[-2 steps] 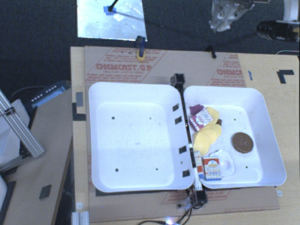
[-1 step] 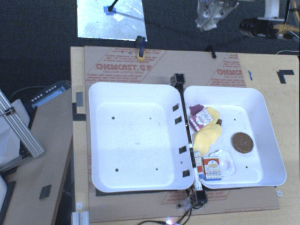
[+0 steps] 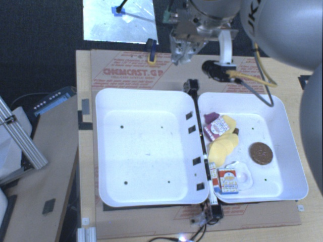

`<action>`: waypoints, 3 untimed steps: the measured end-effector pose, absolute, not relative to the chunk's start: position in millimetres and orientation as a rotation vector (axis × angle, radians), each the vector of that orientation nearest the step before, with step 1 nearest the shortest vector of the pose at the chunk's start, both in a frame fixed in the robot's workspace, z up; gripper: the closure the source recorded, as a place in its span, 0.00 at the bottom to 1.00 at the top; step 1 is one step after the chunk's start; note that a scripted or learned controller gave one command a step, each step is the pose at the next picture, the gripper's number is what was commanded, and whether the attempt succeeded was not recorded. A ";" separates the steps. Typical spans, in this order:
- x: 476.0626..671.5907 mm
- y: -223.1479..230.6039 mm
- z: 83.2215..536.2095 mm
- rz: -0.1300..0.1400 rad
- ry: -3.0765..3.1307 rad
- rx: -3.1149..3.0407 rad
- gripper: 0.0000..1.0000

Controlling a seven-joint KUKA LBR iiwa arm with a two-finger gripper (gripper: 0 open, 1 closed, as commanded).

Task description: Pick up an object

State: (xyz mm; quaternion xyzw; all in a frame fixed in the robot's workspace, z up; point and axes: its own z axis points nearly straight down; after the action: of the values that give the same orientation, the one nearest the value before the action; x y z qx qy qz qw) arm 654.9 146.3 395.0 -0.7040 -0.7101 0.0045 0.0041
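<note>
My gripper (image 3: pixel 182 54) hangs high above the back edge of the bench, beyond the seam between the two bins, with nothing seen in it. In the right bin (image 3: pixel 282 130) several objects lie along the left side. A maroon and white packet (image 3: pixel 217 126) rests near the divider. Pale yellow soft pieces (image 3: pixel 223 147) lie just below it. A brown round disc (image 3: pixel 261 153) sits alone toward the middle. A small red, white and blue box (image 3: pixel 228 180) lies at the front, touching a white flat piece (image 3: pixel 244 174).
The left bin (image 3: pixel 146 145) stands beside the right one, joined by a black clipped divider (image 3: pixel 198 135). A yellow and blue clamp (image 3: pixel 151 52) sits on the cardboard behind the left bin. A shiny sheet (image 3: pixel 118 14) lies farther back.
</note>
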 end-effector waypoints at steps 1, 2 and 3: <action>668.0 215.3 416.6 -0.008 -2.233 -2.210 1.00; 668.1 197.3 528.9 -0.019 -2.229 -2.224 1.00; 668.1 224.4 536.2 -0.006 -2.230 -2.215 1.00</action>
State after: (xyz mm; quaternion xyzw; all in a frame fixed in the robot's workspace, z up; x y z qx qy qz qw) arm 668.1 224.4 536.2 -0.7047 -0.7095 -0.0019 -0.0008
